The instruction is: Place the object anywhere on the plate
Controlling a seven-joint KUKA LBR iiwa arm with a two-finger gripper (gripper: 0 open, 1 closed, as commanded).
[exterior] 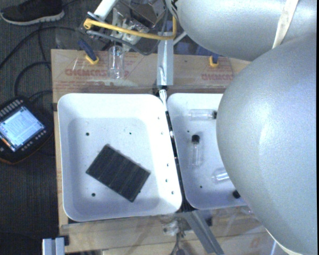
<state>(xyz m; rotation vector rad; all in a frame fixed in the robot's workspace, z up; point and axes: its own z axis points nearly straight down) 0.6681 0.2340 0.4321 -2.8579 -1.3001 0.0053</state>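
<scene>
Your grey, bulky arm (266, 142) reaches over the right white bin (194, 193). The gripper (116, 42) has its fingers clamped on an upright clear plastic tube (115, 65), beyond the black ribbed rectangular plate (118, 172).

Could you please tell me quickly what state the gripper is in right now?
Gripper: it is above the bench beyond the left bin, and a clear tube hangs at its tip; open, closed or holding cannot be told.

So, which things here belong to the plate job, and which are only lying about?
Belongs to the job:
- dark ribbed plate, left bin
- clear tubes, right bin
- gripper, holding a clear tube

Lying about:
- teach pendant
- black shoe
- floor cables
</scene>
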